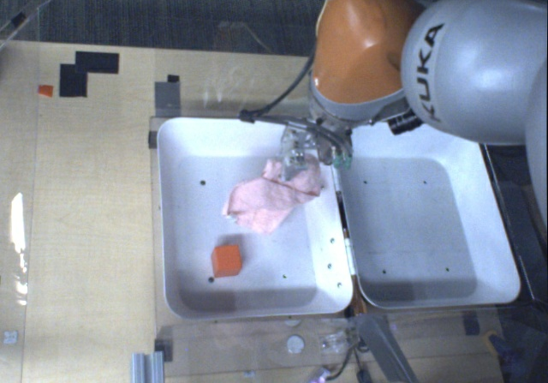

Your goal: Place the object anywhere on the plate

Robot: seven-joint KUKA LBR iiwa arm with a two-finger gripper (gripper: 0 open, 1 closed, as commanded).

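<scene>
Jaws (301, 155) press at pink cloth's (270, 201) upper corner; their grip is unreadable, so fabric may slip free when lifted.

A large robot arm (479, 56) with smooth, rounded grey casing carries the maker's name KUKA in black capital letters on its side. Next to the grey casing sits a glossy orange dome-shaped section (360, 38) — the band above the wrist — with a grey ring below it. A thin black cable (278, 103) curves off the wrist, and a small metallic gripper (301, 157) — silver-grey, with a touch of green on its side — hangs beneath.
</scene>
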